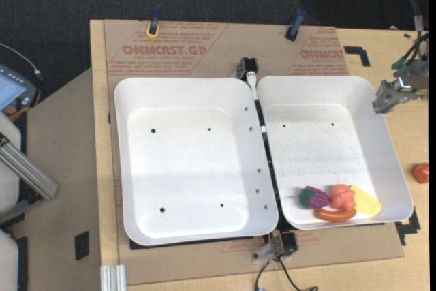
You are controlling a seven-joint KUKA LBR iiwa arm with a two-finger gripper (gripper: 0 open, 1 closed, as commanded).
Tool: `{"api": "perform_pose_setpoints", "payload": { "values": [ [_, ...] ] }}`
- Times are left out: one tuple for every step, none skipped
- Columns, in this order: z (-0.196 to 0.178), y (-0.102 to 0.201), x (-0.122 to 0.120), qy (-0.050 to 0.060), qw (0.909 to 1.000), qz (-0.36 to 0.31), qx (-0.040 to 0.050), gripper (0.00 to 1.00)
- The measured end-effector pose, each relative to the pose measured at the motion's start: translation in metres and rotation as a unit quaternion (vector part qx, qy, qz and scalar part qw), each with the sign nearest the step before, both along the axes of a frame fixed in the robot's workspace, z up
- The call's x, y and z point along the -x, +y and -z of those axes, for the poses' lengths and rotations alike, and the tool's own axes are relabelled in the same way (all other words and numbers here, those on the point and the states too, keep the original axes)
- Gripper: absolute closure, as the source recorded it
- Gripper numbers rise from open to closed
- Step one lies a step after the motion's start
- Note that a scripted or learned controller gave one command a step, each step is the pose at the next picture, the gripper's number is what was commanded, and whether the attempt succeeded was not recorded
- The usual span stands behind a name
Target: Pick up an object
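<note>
Dark carpet surrounds the counter [61, 146], which carries a brown cardboard sheet [204, 44] printed with red lettering and clamped at the far edge by two blue clips. On the sheet sit two shallow white bins side by side, touching along a black strip down the middle. Left bin [136, 112]: bare floor, a few small dark dots. Right bin [327, 140]: a cluster of toy food in the near right corner. Purple grapes [315, 197] lie leftmost, a pink-red piece [343, 197] just beside them, a yellow piece [368, 204] to the right against the bin wall, an orange sausage-shaped piece [335, 215] along the near rim, touching the others. My gripper [392, 93] sits at the far right rim of the right bin, well apart from the cluster; whether it is wide or narrow I cannot tell. A small orange object [421, 173] rests on the counter outside the right bin.
</note>
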State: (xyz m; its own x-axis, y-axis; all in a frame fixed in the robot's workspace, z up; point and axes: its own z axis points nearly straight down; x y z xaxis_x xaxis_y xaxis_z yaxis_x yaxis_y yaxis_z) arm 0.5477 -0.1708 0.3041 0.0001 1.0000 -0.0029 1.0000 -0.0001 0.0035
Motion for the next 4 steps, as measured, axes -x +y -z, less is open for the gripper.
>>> {"api": "perform_pose_setpoints", "payload": {
  "values": [
    [0.047, -0.030, 0.014, 0.004, 1.0000, 0.001, -0.0019, 1.00],
    [0.033, -0.029, 0.012, 0.000, 1.0000, 0.000, -0.0004, 1.00],
    [0.023, -0.029, 0.012, -0.001, 1.0000, 0.000, 0.0003, 1.00],
    [0.013, -0.029, 0.011, -0.002, 1.0000, 0.000, 0.0013, 1.00]
  ]
}}
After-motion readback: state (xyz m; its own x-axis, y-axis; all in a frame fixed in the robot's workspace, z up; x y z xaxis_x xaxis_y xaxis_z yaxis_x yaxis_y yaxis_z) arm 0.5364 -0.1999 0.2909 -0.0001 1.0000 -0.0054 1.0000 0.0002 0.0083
